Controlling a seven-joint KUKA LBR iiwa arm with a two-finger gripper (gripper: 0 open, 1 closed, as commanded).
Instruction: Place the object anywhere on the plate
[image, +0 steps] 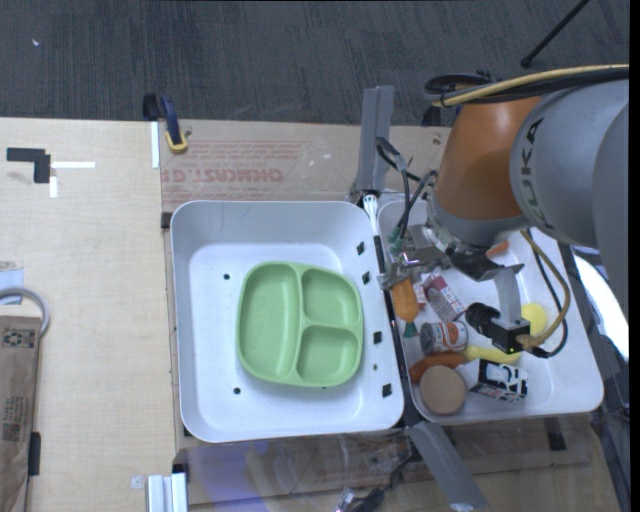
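Observation:
A light green three-compartment plate (298, 324) lies in the left white bin (200, 330) with nothing on it. My gripper (399, 263) hangs low over the near-left part of the right bin (570, 400), close to the wall between the two bins. The grey arm with its orange band (490, 160) hides the back of that bin. Just below the gripper lies a small orange object (404, 299), and I cannot tell whether the gripper touches it.
Several items crowd the right bin: a red-and-white packet (441, 296), a small can (444, 335), a brown round piece (443, 390), a yellow banana-like piece (497, 351) and a black-and-white box (500, 381). Cables loop beside the arm.

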